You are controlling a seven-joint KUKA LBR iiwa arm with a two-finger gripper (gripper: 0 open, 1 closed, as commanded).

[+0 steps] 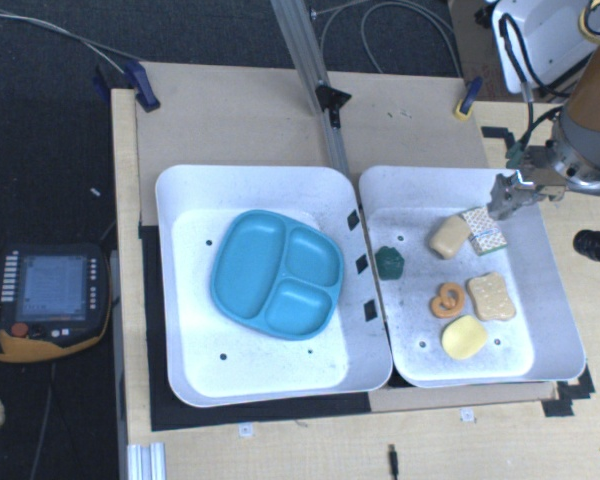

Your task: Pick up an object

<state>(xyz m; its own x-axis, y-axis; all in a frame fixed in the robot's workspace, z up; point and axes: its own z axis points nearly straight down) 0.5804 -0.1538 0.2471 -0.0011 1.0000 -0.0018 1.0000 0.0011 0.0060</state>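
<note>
Two shallow white bins side by side on a pale wooden bench [230, 98], smooth moulded plastic with rounded corners and raised rims.

In the left bin [180, 218]: a glossy blue plate [277, 273], rounded-square, split into three compartments, tilted a little against the bin's edges. Lying flat near the middle of the bin floor.

In the right bin [550, 298]: several small pieces. Close to the dividing rim, a dark green lump [388, 261], matt and blocky. Further right, a tan bread-roll shape [448, 237], smooth and rounded, touching or just beside a small flat packet [483, 230] with a speckled, patterned face. Below these, an orange ring [446, 300], pretzel-like and knobbly, just beside a beige cracker-like slab [491, 295] with a rough, dimpled surface. Nearest the front rim, a yellow lemon-shaped object [464, 338], smooth and plump.

Reaching in from the right, the grey arm with metallic gripper [507, 196] low over the far right part of the right bin, tip just above the flat packet and close to the roll. Cannot tell whether the pincer is released or clenched — nothing clearly seen between it.

Off the bench at the left, on dark carpet: a grey and orange handheld pendant [50, 298] with a screen. Along the bench's far edge, blue clamps [140, 86].
</note>
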